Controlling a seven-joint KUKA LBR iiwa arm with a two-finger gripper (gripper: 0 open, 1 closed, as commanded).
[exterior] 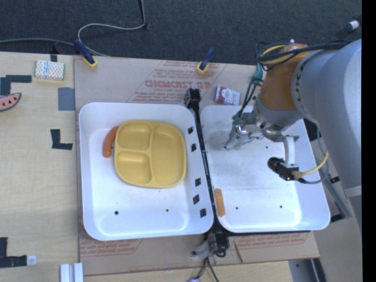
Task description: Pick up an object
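My metal two-finger gripper (234,140) hovers over the right shallow white bin (258,207); I cannot tell its grip. A small orange carrot-shaped toy (219,202) lies by that bin's left wall.

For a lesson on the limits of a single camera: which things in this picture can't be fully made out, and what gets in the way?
- Orange carrot, camera view: partly tucked under the yellow plate.
- Gripper, camera view: too small and blurred to read.
- Packet above the right bin, camera view: print too small to read.
- Red slice, camera view: cut off by the left edge.
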